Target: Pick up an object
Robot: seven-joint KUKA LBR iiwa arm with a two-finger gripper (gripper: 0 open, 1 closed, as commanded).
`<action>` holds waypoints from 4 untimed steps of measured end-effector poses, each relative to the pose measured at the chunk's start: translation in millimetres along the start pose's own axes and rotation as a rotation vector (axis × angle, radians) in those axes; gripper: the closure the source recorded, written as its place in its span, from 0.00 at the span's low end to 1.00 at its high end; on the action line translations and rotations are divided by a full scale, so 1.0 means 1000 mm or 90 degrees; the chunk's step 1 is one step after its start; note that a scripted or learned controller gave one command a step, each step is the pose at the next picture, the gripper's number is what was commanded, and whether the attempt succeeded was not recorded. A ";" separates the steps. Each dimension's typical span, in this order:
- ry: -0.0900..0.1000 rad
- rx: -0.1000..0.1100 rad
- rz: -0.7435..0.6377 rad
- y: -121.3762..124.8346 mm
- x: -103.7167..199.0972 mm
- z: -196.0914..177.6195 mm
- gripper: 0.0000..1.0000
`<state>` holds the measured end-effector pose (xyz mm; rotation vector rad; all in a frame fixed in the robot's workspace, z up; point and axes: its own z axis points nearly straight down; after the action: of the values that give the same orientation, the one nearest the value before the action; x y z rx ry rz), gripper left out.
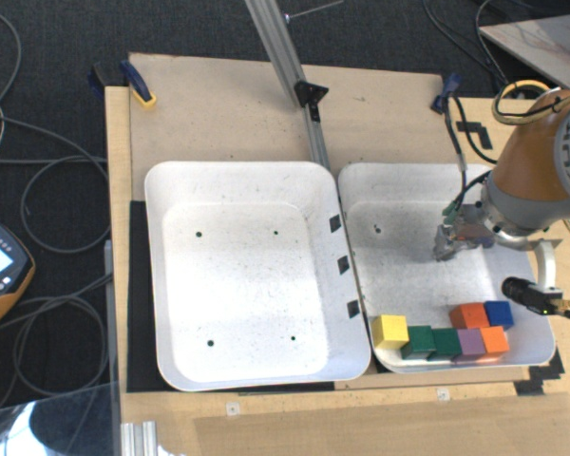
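While the end effector [446,245] hovers, seven blocks [446,333] crowd one bin [399,207].

two white bins [242,183] sit on the counter [218,112]. in the right bin, seven blocks: one yellow [391,329], two green [432,341], one purple [471,343], two orange [471,313] and one blue [499,313]. one arm, one tool [446,245]. two blue clamps [138,81].

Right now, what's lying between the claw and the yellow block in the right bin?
Nothing: in the camera view, only bare white bin floor lies between the claw and the small yellow cube.
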<state>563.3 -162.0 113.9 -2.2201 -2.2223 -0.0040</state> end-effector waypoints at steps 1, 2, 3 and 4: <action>-0.003 -0.004 0.000 0.004 -0.008 -0.061 1.00; -0.003 -0.005 0.000 0.007 -0.010 -0.126 1.00; -0.002 -0.002 -0.001 0.009 -0.009 -0.149 1.00; 0.000 0.002 -0.003 0.023 0.043 -0.140 1.00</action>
<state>586.5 -119.5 253.9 -2.2133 -2.2264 -0.0017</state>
